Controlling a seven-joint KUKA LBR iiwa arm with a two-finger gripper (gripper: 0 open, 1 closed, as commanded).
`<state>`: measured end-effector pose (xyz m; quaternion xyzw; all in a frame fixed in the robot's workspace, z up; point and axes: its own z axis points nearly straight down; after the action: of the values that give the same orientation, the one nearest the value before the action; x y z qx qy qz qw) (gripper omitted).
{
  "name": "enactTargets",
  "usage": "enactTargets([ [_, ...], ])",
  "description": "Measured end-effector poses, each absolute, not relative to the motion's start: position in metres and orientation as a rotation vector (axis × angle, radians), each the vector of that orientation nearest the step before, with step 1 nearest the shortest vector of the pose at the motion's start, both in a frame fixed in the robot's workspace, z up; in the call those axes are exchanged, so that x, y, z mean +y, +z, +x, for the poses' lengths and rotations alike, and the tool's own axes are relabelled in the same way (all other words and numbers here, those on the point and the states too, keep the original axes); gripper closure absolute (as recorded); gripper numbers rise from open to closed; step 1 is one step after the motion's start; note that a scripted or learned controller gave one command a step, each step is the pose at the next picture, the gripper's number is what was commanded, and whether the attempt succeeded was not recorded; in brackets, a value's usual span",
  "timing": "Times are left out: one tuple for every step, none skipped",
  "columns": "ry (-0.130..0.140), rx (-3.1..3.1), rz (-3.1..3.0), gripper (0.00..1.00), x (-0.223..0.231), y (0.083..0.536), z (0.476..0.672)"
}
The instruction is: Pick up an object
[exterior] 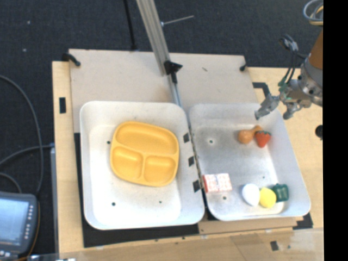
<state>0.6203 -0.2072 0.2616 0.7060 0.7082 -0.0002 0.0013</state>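
My gripper (278, 109) hangs open over the far right corner of the right bin (228, 118), with nothing between its two grey fingers. Just below it lie a small orange ball-shaped toy (245, 136) and a red strawberry toy (262, 138), side by side. At the bin's near right corner sit a white egg-shaped toy (250, 194), a yellow lemon-shaped toy (267, 198) and a dark green piece (280, 192). A red and white carton (217, 183) lies at the bin's near left edge.
The left bin (95, 145) bears a yellow divided plate (144, 153). A slanted aluminium post (155, 31) rises from behind the bins. Cables trail on the dark floor at the left, and a screen (16, 222) sits at the lower left corner.
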Motion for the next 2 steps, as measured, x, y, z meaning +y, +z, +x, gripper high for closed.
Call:
enactTargets([
  [-0.002, 2.224, 2.215, 0.0, -0.207, 0.262, 0.62],
  [-0.004, 2.226, 2.217, 0.0, -0.207, 0.218, 0.625],
])
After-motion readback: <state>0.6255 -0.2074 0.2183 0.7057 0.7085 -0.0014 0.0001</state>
